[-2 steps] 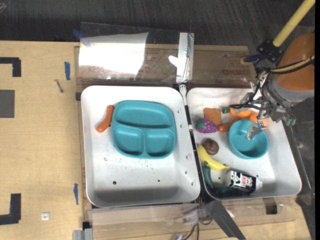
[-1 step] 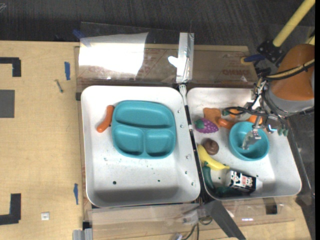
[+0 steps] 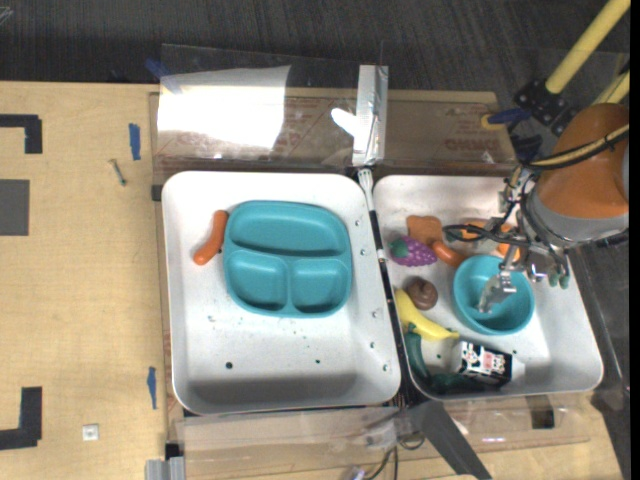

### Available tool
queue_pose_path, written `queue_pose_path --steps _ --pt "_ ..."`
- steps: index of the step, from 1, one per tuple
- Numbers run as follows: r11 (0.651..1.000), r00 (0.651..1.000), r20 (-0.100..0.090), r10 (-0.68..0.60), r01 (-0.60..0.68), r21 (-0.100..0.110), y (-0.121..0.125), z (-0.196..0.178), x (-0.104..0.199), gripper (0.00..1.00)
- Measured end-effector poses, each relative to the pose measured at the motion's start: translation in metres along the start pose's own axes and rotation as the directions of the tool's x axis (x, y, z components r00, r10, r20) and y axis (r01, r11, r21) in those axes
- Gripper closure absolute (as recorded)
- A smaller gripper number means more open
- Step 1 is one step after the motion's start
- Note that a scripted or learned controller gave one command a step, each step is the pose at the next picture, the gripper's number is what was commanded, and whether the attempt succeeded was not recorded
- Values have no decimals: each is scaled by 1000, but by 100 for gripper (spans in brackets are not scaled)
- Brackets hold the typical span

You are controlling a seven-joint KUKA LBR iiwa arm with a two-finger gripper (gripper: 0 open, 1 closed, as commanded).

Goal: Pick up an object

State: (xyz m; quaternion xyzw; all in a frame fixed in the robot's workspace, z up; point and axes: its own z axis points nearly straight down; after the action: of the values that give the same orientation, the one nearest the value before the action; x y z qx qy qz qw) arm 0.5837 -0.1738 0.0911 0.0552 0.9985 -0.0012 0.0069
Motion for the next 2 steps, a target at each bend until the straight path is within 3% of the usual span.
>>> queue_pose_path --steps 1,2 --pt "967 967 -1 254 -254 0 18 1 8 0" --pt "939 939 5 345 -345 -2 52 -1 37 0"
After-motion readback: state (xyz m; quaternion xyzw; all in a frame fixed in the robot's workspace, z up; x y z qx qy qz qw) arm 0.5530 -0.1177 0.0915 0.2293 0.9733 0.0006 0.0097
